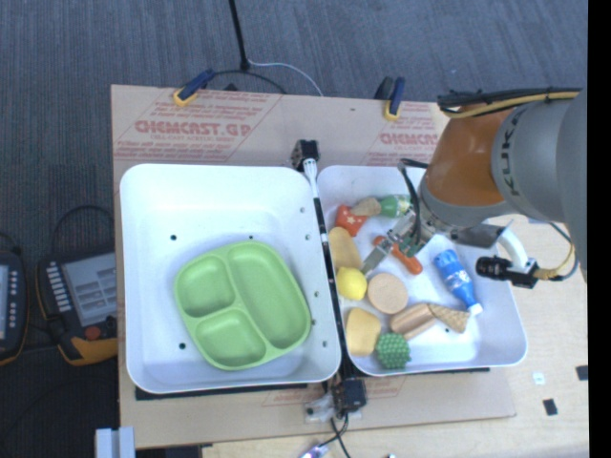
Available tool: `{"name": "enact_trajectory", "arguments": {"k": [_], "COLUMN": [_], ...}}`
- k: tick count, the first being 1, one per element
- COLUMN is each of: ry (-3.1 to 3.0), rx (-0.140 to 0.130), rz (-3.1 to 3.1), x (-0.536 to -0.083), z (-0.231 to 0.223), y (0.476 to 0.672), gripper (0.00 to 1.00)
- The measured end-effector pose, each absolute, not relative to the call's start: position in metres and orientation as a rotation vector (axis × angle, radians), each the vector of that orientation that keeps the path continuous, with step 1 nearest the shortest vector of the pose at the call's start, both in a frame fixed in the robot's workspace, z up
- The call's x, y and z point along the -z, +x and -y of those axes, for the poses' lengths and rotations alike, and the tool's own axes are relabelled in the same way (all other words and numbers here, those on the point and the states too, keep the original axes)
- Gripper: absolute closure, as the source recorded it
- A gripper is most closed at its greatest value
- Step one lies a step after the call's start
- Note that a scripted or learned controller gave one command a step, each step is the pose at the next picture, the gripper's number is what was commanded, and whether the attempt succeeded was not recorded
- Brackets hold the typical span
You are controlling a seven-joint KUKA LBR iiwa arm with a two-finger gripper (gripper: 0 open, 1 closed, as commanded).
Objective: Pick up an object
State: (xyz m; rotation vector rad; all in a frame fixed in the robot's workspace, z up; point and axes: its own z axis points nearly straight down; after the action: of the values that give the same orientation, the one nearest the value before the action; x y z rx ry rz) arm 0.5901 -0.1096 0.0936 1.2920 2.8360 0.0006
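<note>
The gripper (409, 238) reaches down into the right bin (506, 337) from under the arm's orange band (468, 165), its tip among the toy foods in the upper middle of that bin. How far it is open cannot be told: the wrist hides most of it, and nothing can be seen held by it.

Taking the gripper as the landmark, the pile lies mostly below and to the left of it. A small orange carrot (409, 262) lies just beneath the tip, touching or nearly so. A grey-handled utensil (374, 254) slants away just to the left. A green and cream vegetable (380, 206) lies above and to the left, and a red piece (349, 220) lies farther left, near the bin's wall. A yellow lemon (351, 283) and a round tan disc (388, 293) sit below and to the left, side by side. A blue bottle (455, 280) lies just to the right and below, tilted. An ice-cream cone (451, 317) and a brown sausage-like piece (411, 319) lie lower still, with a green knobbly ball (391, 350) and a yellow wedge (362, 331) near the bottom rim.

The left bin (162, 208), well to the left of the gripper, holds a green divided plate (243, 303). Both bins stand on the worktop (191, 127).
</note>
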Motion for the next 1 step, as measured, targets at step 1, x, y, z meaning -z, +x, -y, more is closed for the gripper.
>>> {"name": "enact_trajectory", "arguments": {"k": [1], "ry": [1.689], "rx": [-0.015], "rz": [-2.614], "x": [-0.0936], "z": [0.1046], "y": [0.5689], "gripper": [0.00]}}
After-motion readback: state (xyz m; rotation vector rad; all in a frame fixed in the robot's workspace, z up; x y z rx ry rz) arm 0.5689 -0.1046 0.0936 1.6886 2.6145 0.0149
